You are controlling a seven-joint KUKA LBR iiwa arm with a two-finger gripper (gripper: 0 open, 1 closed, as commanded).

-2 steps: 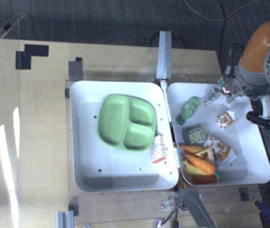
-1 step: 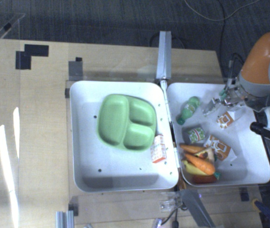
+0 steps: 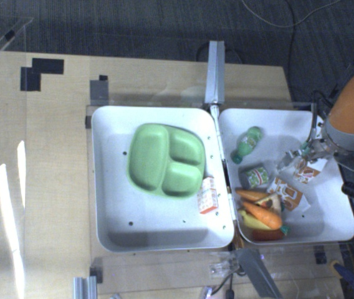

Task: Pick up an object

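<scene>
Arm over the right bin's (image 3: 345, 232) right edge. Gripper (image 3: 311, 151) sits low above small packets (image 3: 305, 170); can't tell whether it's open or gripping. Bottle (image 3: 247, 143), can (image 3: 256, 176) mid-bin; carrots (image 3: 261, 210) at near edge. Left bin (image 3: 108, 229): green tray (image 3: 164, 159), carton (image 3: 208, 198) near its right wall.

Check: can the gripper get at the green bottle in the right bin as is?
Probably yes. The green bottle lies alone near the bin's back-left corner, apart from the clutter, with nothing over it. The gripper sits in the same bin.
</scene>
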